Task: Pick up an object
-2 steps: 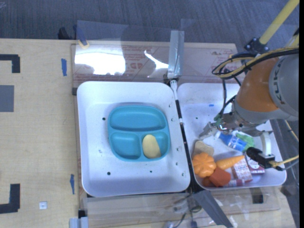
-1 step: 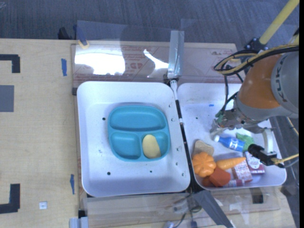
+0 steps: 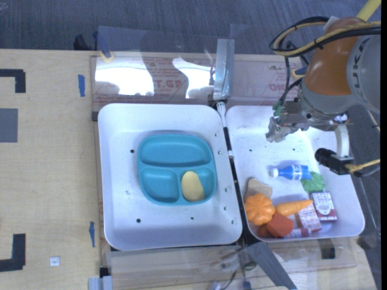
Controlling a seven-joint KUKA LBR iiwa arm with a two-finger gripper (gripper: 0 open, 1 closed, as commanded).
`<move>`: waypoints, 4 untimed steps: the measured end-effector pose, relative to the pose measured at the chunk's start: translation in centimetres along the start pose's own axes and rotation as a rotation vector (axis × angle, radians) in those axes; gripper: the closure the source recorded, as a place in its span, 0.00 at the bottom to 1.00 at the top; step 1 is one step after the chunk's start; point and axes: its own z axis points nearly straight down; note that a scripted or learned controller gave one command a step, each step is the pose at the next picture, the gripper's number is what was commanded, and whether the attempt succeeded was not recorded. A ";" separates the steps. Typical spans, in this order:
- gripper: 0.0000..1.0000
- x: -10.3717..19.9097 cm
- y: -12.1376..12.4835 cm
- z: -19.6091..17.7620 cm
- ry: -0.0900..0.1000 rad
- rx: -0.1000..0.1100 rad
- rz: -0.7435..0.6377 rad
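**Tool poised over the bare end of the right bin, goods heaped below it**

Tool point(image 3: 279, 129) hangs at the upper part of the right shallow white bin point(image 3: 242, 121), right of centre in the frame, below the grey arm's orange band point(image 3: 329, 65). From this slanted overhead view I cannot tell how far it is spread, and nothing is visibly caught in it. It sits over bare white floor, well apart from the objects, which suggests a staging height before a descent rather than a grasp in progress.

Candidate things for the pick crowd the lower part of that bin. A small clear plastic bottle with a blue label point(image 3: 292, 173) lies on its side nearest the tool, a little lower in the frame. Beside it to the right is a green leafy toy piece point(image 3: 314, 182). Lower still, an orange toy pumpkin point(image 3: 259, 209), a red block point(image 3: 279, 226), an orange toy carrot point(image 3: 294, 207) and small printed cartons point(image 3: 322, 205) press against one another. That clustering would probably make a clean grip harder, so the isolated bottle looks the easier target.

In the left shallow white bin point(image 3: 115, 180), a teal divided plastic tray point(image 3: 160, 159) lies at the centre, with a yellow egg-shaped toy point(image 3: 192, 186) resting in its lower right compartment, kept from rolling by the divider walls. Both bins sit on the pale wooden table point(image 3: 42, 180).
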 end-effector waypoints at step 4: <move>1.00 -5.4 -7.9 8.9 -0.004 -0.004 -0.035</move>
